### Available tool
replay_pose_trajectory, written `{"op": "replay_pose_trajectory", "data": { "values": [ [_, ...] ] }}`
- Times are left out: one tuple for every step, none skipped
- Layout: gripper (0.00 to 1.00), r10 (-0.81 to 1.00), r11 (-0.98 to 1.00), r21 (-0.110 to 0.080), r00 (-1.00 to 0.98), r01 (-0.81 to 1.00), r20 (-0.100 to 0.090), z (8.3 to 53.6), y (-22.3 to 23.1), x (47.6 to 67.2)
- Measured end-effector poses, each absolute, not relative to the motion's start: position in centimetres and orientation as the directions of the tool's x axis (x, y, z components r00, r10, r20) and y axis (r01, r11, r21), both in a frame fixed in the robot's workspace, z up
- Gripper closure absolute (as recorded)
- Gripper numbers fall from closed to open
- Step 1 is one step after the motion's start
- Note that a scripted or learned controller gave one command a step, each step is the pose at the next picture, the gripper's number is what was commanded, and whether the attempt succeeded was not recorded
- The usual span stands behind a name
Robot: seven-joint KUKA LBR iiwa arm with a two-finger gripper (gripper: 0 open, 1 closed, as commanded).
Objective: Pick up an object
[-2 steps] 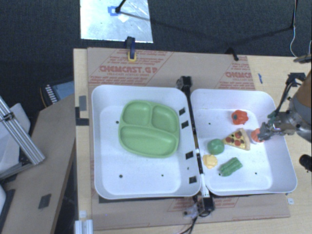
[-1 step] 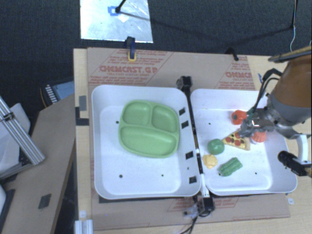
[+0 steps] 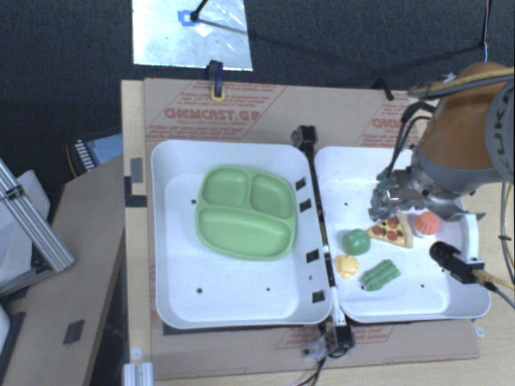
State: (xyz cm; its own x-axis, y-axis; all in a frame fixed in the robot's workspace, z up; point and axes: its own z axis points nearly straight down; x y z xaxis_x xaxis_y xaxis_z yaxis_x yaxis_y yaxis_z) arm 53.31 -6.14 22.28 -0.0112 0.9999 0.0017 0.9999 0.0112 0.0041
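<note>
Hovering over the pizza slice (image 3: 392, 231), the gripper (image 3: 385, 207) is seemingly approaching; jaw state unclear; descending squarely comes next.

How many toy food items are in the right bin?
5: pizza slice under the gripper, pink piece right of it, green ball, yellow piece, green ridged piece. The arm may hide more.

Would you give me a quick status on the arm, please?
Gripper low in right bin, above pizza slice. Nothing seen held. Green ball close beside.
</note>
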Motion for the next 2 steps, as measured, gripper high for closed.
{"op": "replay_pose_trajectory", "data": {
  "values": [
    [1.00,1.000,0.011,0.003,-0.011,1.000,0.002,22.9,-1.0,54.7],
    [1.00,1.000,0.011,0.002,-0.011,1.000,0.002,23.1,5.2,55.5]
  ]
}}
